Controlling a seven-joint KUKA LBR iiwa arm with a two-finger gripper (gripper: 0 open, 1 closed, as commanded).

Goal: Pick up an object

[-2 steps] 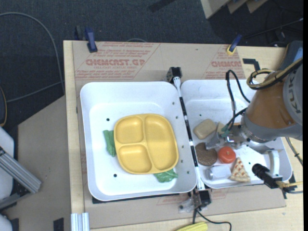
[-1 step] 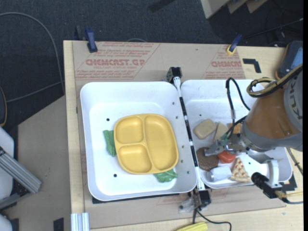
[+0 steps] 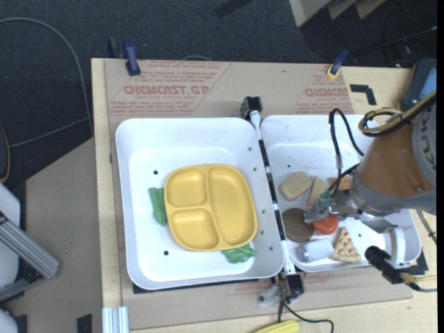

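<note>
The left white bin (image 3: 132, 186) holds a yellow three-compartment plastic tray (image 3: 209, 207) over green leafy pieces (image 3: 158, 205). In the right white bin (image 3: 291, 127), a tan bread slice (image 3: 294, 185), brown round patty (image 3: 297, 225), red tomato piece (image 3: 325, 223) and pizza wedge (image 3: 345, 246) crowd the hand (image 3: 326, 203); its grip is hidden.

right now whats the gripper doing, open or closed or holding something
gripper: low in the right bin over the red object; open, closed or holding cannot be told.

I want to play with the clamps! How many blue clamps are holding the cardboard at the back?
2. One blue plastic clamp grips the brown cardboard sheet at its far left corner; the other blue plastic clamp sits at the far edge above the right white bin. More may be hidden.
</note>
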